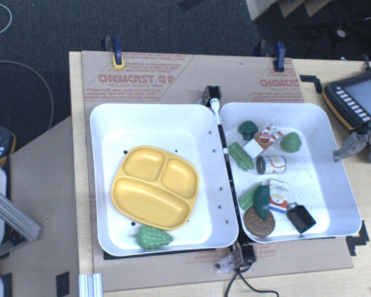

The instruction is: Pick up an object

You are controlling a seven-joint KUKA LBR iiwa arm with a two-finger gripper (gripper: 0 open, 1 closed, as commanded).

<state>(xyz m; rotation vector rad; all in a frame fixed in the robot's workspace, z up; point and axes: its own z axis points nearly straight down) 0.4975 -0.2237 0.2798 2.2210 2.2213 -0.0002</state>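
Note:
The right bin [334, 184] holds several small items: a dark green piece [248, 129], a red and white packet [269, 136], a pale green ball [290, 142], a green pickle shape [240, 155], a small can [271, 163] on its side, a white and orange packet [278, 193], a dark green pepper shape [261, 198], a brown disc [260, 223] and a black block [301, 218]. My gripper [352, 146] hangs at the view's right edge, just outside this bin's right rim, with nothing seen in it.
The left bin [105, 141] holds a yellow divided plate [154, 187] and a green leafy toy [153, 237] near its front wall. A dark tablet [355, 101] lies on the bench behind the gripper. Two blue clamps [116, 49] grip the bench's far edge.

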